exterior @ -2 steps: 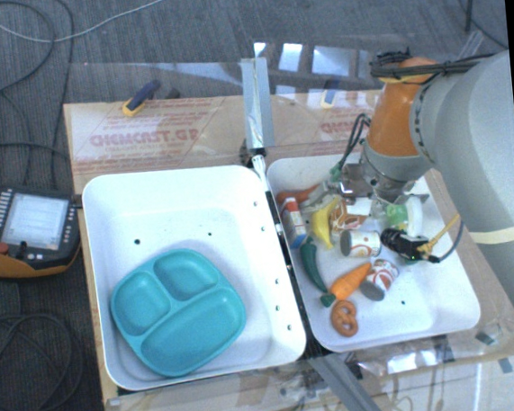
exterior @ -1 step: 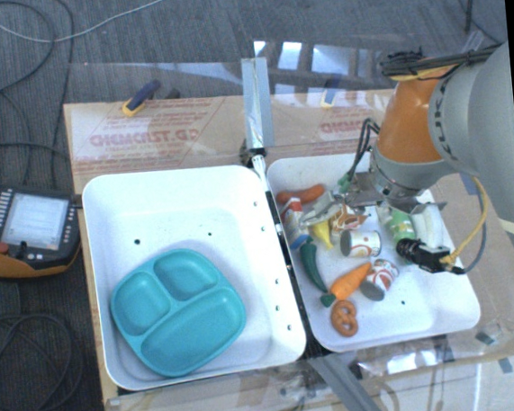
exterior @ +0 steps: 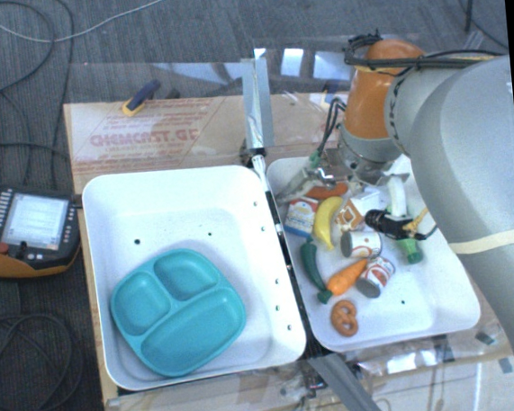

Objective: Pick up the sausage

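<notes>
Two shallow white plastic bins are sitting side by side on the bench. The left bin point(exterior: 149, 210) is carrying a teal three-compartment plastic plate point(exterior: 179, 311) lying flat toward its front left corner. The right bin point(exterior: 429, 305) is holding a cluster of toy foods in its left half: a yellow plastic banana point(exterior: 326, 220) is lying near the middle, a green pepper-like piece point(exterior: 311, 265) is lying by the left wall, and an orange toy carrot point(exterior: 347, 277) is lying just right of it. A brown pretzel-shaped piece point(exterior: 344, 317) is lying in front of the carrot, toward the front edge. The grey arm's orange-banded wrist point(exterior: 370, 108) is reaching over the bin's back edge.
</notes>
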Controlling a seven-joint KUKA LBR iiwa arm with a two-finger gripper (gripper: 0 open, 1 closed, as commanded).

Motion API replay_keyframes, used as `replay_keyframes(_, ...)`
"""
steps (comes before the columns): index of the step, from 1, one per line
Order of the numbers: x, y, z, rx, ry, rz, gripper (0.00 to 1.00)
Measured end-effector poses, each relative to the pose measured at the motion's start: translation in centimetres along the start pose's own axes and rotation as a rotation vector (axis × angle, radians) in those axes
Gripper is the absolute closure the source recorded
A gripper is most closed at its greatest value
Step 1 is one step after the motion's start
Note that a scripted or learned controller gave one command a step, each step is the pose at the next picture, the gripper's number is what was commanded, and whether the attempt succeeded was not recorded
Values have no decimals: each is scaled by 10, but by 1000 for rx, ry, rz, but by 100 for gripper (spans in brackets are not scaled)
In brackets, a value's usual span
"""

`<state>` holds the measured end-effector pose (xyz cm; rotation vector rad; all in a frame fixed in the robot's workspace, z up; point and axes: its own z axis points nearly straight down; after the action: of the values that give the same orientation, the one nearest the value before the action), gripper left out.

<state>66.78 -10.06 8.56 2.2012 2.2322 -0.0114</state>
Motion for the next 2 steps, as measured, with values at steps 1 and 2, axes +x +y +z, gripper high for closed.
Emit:
replay_keyframes(1,61,-51,-98,-1,7,-433,0)
replay_keyframes(2,35,-30,-62,-44,8,-507,0)
